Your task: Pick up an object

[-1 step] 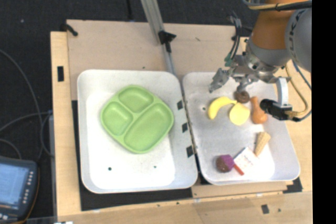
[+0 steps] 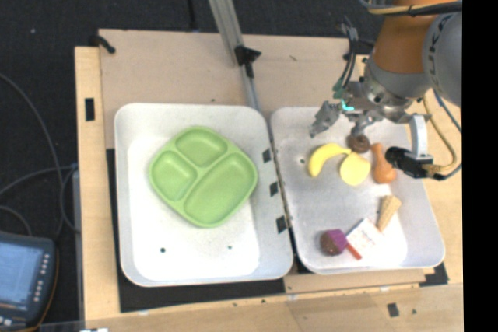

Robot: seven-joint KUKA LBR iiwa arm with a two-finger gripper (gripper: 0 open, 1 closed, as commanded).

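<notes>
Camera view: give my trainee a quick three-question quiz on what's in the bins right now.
1. True or false: the green divided plate lies in the left bin.
2. Which lies nearest the gripper? A) purple fruit B) banana C) ice-cream cone
3. Fill in: the orange carrot lies in the ____ bin.

Key: 1 true; 2 B; 3 right. The banana, a yellow round fruit and a small brown piece cluster just under the gripper in the right bin.
</notes>
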